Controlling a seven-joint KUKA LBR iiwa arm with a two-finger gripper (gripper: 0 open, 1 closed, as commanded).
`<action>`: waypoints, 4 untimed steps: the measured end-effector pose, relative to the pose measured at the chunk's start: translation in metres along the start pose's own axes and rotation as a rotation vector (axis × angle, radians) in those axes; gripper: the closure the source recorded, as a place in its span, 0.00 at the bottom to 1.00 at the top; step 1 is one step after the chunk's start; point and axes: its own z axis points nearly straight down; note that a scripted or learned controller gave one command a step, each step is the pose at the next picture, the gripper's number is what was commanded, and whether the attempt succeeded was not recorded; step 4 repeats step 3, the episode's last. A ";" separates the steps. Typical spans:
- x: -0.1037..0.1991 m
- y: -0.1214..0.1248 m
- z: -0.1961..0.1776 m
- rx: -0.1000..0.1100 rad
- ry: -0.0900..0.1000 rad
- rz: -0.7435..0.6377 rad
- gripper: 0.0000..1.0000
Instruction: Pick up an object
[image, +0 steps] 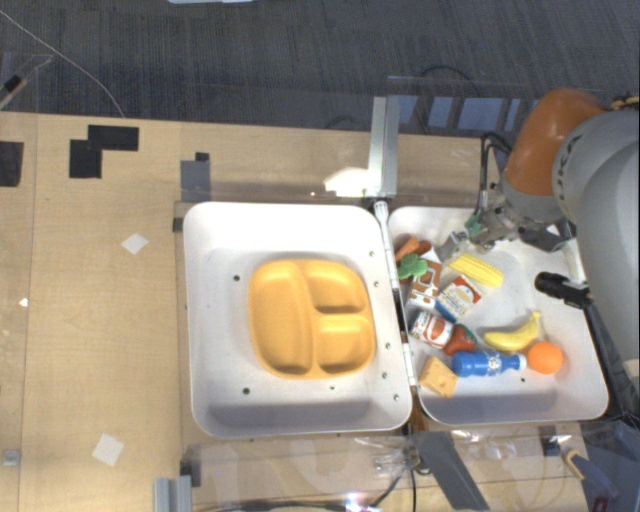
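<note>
Camera view looks down on the hand, which sits low over the far part of the right bin, at the end of the grey arm with its orange band. Whether it is wide or narrow I cannot tell — the wrist covers it, and nothing shows held in it. Just beside it, toward the bin's middle, lies a yellow corn cob. Near the bin's left wall sit an orange carrot, a green piece and small red-and-white cartons, crowded and touching. Toward the near edge lie a banana, an orange ball just beside it, a blue bottle on its side, and a tan cracker at the near-left corner. The left bin holds a yellow divided tray — flat, at its centre. Both bins rest side by side on the wooden desk.
</note>
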 end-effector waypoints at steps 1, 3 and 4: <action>0.002 0.006 -0.013 -0.013 -0.005 -0.010 1.00; 0.084 0.033 -0.099 -0.006 0.006 0.253 1.00; 0.084 0.033 -0.099 -0.006 0.006 0.253 1.00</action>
